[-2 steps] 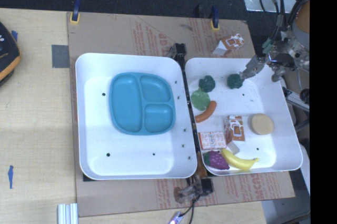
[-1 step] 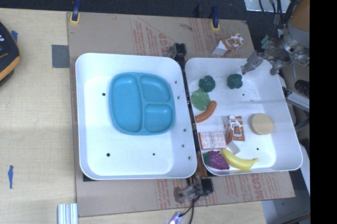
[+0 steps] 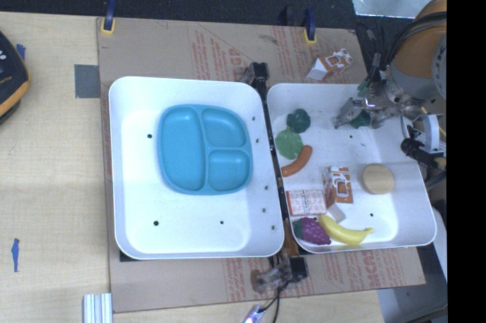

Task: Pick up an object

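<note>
Gripper (image 3: 354, 116) sits low over the upper part of the right bin (image 3: 410, 234), fingers spread, nothing between them. Dark green toy (image 3: 298, 120) lies just beside the fingertips, toward the left bin (image 3: 133, 162). Sausage (image 3: 297, 160), carton (image 3: 339, 185) and round bun (image 3: 377, 178) lie nearer the right bin's middle; banana (image 3: 345, 231) at its lower edge.

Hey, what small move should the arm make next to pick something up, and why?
Probably lower the gripper toward the right white bin and shift it a little toward the round tan bun. It hangs near the bin's upper right corner with nothing between its fingers, and the bun lies apart from the other items.
</note>
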